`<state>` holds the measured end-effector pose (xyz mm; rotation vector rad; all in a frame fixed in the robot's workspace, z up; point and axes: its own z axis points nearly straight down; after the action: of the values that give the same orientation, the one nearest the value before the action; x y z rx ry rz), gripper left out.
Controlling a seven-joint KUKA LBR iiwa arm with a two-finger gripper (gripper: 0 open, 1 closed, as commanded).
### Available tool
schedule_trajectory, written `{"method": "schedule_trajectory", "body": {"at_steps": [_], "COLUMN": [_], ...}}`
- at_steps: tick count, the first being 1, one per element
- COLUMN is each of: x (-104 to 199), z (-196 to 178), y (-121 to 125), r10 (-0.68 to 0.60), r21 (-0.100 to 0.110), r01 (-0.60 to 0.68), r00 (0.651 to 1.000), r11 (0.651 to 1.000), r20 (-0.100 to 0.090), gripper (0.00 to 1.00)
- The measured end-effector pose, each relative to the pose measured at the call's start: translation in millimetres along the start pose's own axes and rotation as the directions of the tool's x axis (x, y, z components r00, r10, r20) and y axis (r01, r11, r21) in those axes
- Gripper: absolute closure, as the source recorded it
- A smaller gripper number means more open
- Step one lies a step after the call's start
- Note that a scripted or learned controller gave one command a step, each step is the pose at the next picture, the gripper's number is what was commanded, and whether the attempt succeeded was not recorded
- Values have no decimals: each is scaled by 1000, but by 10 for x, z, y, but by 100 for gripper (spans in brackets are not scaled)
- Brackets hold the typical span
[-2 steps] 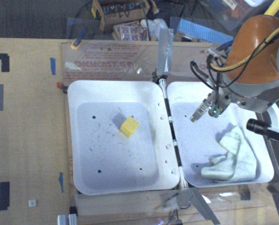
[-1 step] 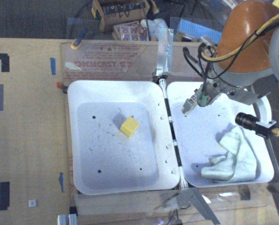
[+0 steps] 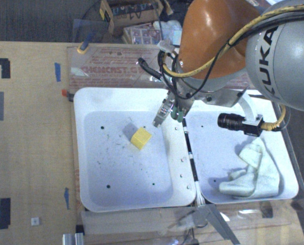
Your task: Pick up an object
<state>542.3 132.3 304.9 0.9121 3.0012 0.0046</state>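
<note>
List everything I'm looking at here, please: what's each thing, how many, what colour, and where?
block: one, yellow, in the left bin, toward its upper middle
cloth: one, white, crumpled in the right bin's lower right
bins: two, white, side by side on the bench
bench: one, light wood, with black corner marks and bits of blue tape on its left part
clutter: cardboard box and packets, mixed colours, on the floor beyond the bench's top edge
camera: one, black, on a bracket by the wrist, over the right bin
arm: one, grey with an orange band, entering from the right
gripper: one, metallic, over the left bin's right rim, right of the block
</note>
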Motion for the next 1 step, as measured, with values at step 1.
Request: {"method": "schedule_trajectory", "body": {"at_steps": [1], "x": [455], "z": [105], "y": [821], "r10": [-252], "r21": [-1], "r01": [252], "r00": [968], "r11": [968], "r20": [-1], "gripper": [100]}}
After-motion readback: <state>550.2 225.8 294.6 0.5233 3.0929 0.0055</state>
